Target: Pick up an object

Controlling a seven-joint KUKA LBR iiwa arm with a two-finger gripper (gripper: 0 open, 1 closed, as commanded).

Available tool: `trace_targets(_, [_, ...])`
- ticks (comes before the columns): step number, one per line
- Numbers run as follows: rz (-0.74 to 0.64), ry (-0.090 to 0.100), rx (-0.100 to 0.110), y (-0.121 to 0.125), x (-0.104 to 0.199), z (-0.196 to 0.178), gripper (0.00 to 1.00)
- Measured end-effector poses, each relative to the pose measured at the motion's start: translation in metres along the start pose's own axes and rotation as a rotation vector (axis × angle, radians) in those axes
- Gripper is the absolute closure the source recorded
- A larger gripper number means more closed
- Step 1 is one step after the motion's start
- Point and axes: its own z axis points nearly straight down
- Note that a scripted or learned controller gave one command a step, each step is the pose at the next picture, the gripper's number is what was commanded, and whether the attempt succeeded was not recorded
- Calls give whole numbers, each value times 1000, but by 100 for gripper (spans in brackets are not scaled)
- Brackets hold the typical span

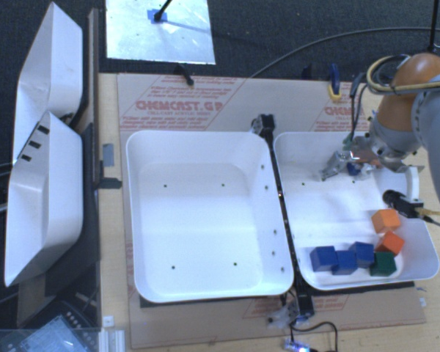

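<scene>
While the arm (418, 101) reaches in from your right, its claw (336, 167) hangs over the far part of the right bin (308, 196), pointing toward that bin's left wall, with a small bit of blue showing just behind it near the wrist. You cannot tell from this slanted view whether the claw is spread or pressed together, because its tips are small and blur into the white floor, and nothing can be made out between them. You will find the things to pick up gathered in the near right corner of the same bin, well apart from the claw. Three blue blocks (343, 258) sit in a row touching one another along the near wall, and a green block (383, 263) sits just beside the rightmost blue one. An orange block (386, 220) lies a little farther back by the right wall, and a second orange block (391, 243), darker, rests between it and the green one. A black-tipped fixture (402, 202) pokes in over the right rim just above the orange pair. The left bin (147, 218) stands beside the right one, their walls meeting at a dark divider, and both sit on a printed board on the table (114, 270). Past the far edge of the table you can see a pale square sheet (132, 35) on the dark floor.
</scene>
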Motion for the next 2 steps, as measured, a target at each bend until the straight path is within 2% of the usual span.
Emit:
trace_targets(1, [4, 1, 10, 16, -11, 0, 0])
trace_targets(2, [2, -3, -13, -71, -29, -1, 0])
